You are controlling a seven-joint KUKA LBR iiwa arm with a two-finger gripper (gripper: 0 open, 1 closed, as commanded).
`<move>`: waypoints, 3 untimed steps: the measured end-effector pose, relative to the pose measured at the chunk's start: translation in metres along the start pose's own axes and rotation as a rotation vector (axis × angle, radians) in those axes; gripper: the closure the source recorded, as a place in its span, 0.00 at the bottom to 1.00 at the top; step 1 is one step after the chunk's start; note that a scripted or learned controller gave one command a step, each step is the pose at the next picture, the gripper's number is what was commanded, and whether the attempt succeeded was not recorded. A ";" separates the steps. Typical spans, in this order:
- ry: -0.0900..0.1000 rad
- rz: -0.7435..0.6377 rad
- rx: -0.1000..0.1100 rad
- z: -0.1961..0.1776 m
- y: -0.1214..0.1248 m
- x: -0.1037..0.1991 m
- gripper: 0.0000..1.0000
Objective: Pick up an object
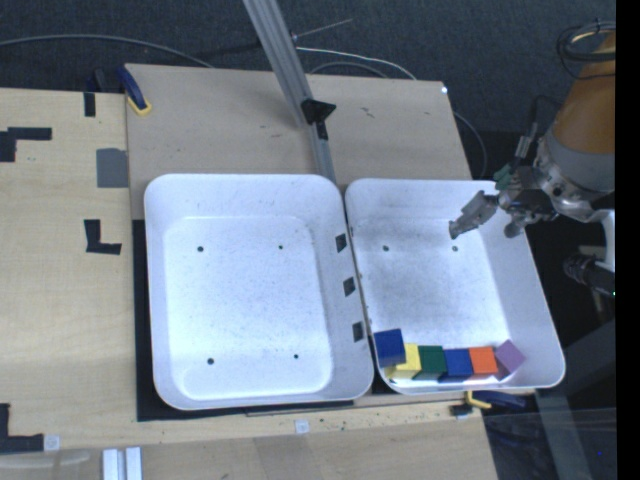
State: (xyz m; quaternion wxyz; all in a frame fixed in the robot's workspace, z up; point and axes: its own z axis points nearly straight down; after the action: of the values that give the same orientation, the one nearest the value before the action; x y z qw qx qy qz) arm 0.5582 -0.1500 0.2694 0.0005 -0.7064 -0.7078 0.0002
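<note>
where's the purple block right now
The purple block sits in the right bin's near right corner, at the right end of the row of blocks, just beside the orange block.

- No writing, label, brand or number can be read anywhere.
- The black tape pieces (98, 236) on the worktop (60, 298) are bare shapes, not letters.
- The coloured blocks (447, 359) carry no print.

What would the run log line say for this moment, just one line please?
arm: over right bin's far right rim | gripper: nothing between fingers | blocks: row along near wall of right bin | pick: not yet done
</note>
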 end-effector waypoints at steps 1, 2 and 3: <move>0.001 -0.007 -0.006 -0.056 -0.003 0.063 0.00; -0.001 -0.002 -0.004 -0.071 0.044 0.053 0.00; -0.004 0.001 -0.004 -0.089 0.109 0.031 0.00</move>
State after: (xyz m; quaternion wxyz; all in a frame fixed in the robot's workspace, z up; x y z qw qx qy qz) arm 0.6676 -0.1189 0.3587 -0.0026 -0.7068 -0.7074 0.0001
